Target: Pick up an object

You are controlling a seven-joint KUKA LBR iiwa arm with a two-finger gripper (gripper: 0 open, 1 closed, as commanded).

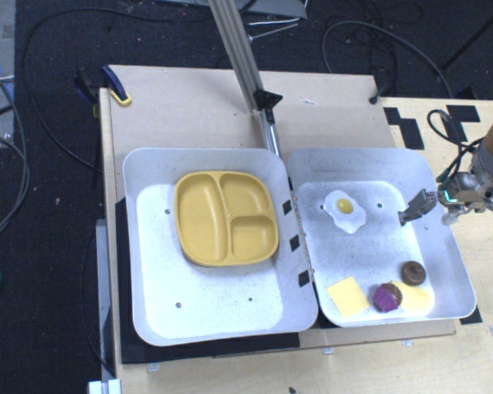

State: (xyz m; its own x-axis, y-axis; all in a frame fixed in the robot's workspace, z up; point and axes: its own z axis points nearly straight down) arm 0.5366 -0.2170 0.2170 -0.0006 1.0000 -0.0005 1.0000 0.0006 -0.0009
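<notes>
The right bin [370, 167] holds a toy fried egg [344, 210], a flat yellow square [347, 296], a purple lump [385, 297], a small brown round piece [412, 272] and a pale yellow piece [419, 301]. My gripper [434, 210] hangs over the right side of this bin, right of the egg and above the brown piece. Its fingers stand apart, open, with nothing between them. One dark finger [416, 207] points down and left toward the bin floor.
The left bin [148, 302] carries a yellow divided plate [227, 217]. A slanted metal pole [240, 48] rises from the seam between the bins at the back. Cables lie on the dark floor around the bench.
</notes>
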